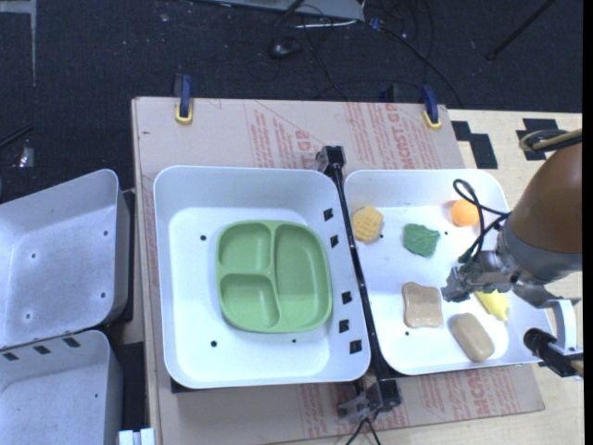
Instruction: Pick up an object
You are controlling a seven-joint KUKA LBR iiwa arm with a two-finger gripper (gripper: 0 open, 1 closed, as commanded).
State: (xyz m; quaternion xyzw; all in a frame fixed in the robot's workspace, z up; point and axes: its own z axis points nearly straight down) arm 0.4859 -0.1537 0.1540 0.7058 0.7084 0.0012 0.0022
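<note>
The right bin (398,360) holds several small items: a yellow waffle-like piece (368,222), a green lump (422,239), an orange ball (463,213), a tan toast slice (422,306), a tan oval bread roll (473,336) and a yellow piece (493,304). My gripper (463,284) hangs low over the bin's right side, just right of the toast slice and touching or beside the yellow piece. The wrist hides its fingertips.
The left bin (185,248) carries a green divided tray (274,276). A black divider (350,267) runs between the bins. Spare white bins (56,248) lie to the left of the bench. A black cable (473,197) loops near the orange ball.
</note>
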